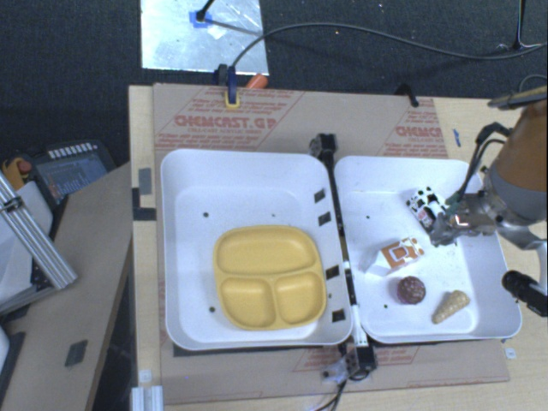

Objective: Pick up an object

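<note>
My arm [524, 157] reaches in from the right, grey with the orange band above the wrist, and my gripper [443, 229] hangs low over the right bin [364, 182], toward its far right part. From this slanted view I cannot tell whether anything is grasped or how the tool is set; the tip is dark and partly masked by the wrist body.

Just beside the gripper tip, on its far left side, lies a small black-and-white object [421, 202], spotted like a cow pattern. Whether the tool touches it I cannot tell. Nearer and to the left of the gripper sits an orange-and-white patterned piece [402, 253], resting by a scrap of white paper [373, 261]. Nearer still is a dark reddish round ball [411, 290], and to its right, near the bin's near right corner, a tan cone-shaped object [451, 306] lies on its side. These four things are apart from one another.

The left bin [197, 187] holds a yellow divided tray [269, 276] with three compartments, lying flat in the bin's near half.

Both bins rest on a brown cardboard sheet [282, 114] printed with red lettering. Far beyond it, a shiny metal plate [204, 22] lies on the dark floor, with a black cable [360, 34] running across.
</note>
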Robot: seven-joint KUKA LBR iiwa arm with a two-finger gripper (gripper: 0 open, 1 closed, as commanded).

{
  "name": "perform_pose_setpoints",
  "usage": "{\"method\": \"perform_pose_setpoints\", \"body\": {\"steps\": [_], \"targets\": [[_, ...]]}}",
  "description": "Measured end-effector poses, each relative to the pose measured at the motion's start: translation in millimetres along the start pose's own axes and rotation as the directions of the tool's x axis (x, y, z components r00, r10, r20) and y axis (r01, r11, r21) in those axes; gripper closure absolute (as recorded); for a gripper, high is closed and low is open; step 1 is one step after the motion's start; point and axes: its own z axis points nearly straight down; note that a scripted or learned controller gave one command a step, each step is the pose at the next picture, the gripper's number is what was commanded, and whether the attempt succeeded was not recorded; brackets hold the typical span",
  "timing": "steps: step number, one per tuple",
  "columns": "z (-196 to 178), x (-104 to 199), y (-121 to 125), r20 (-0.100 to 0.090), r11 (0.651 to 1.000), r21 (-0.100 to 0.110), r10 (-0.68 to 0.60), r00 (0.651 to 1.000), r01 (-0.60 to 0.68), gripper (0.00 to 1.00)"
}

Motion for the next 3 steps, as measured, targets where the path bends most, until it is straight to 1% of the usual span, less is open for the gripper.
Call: {"method": "perform_pose_setpoints", "body": {"steps": [2,3], "targets": [[14.3,84.7,54.6,-0.001,1.0,0.0,-0.004,1.0,0.004,1.0],[13.5,123.9,74.2,-0.002,1.0,0.0,-0.005,1.0,0.005,1.0]]}}
